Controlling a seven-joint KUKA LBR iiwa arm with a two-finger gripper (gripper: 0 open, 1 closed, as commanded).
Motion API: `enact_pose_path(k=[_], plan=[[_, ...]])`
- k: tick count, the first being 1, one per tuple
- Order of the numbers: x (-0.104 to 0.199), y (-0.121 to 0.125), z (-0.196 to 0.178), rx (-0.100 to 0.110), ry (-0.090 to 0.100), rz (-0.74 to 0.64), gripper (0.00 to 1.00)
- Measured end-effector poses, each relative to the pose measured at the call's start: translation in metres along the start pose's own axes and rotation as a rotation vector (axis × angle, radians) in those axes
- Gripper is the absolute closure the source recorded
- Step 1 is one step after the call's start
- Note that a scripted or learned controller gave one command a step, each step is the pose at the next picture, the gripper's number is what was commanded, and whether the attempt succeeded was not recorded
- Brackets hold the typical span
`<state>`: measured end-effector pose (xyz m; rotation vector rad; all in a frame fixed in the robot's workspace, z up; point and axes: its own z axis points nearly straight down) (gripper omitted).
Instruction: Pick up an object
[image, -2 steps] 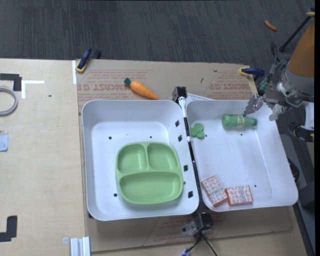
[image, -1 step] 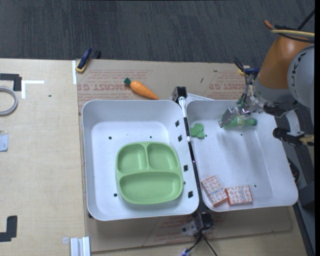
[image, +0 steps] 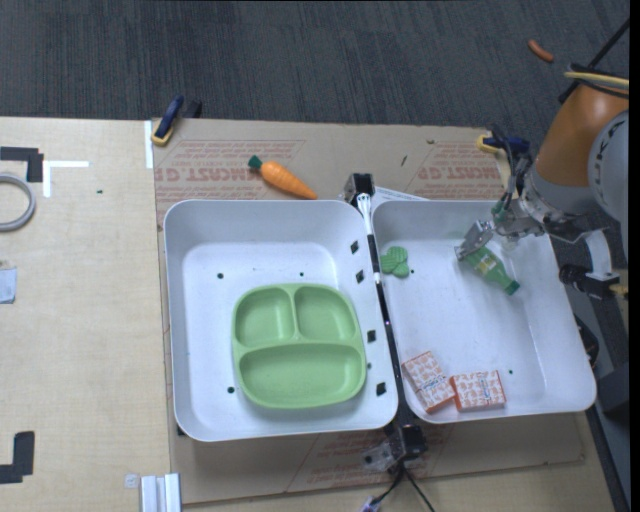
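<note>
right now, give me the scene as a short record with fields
left bin: green divided plate
right bin: green bottle, small green piece, two cartons
outside bins: carrot on the cardboard behind the left bin
gripper: low over the bottle at the right bin's far side
grasp: cannot tell

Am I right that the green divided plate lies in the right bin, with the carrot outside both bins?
Not quite: the camera view shows the plate in the left bin, not the right bin. The carrot does lie outside both bins, on the cardboard behind them.
</note>
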<state>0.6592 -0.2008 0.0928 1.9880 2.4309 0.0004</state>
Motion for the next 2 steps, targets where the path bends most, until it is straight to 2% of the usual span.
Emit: enact_pose_path(k=[1,2], plan=[[0.000,0.001,-0.010,-0.002,-0.002,0.000,1.00],[0.048,0.010,-0.109,0.001,0.000,-0.026,1.00]])
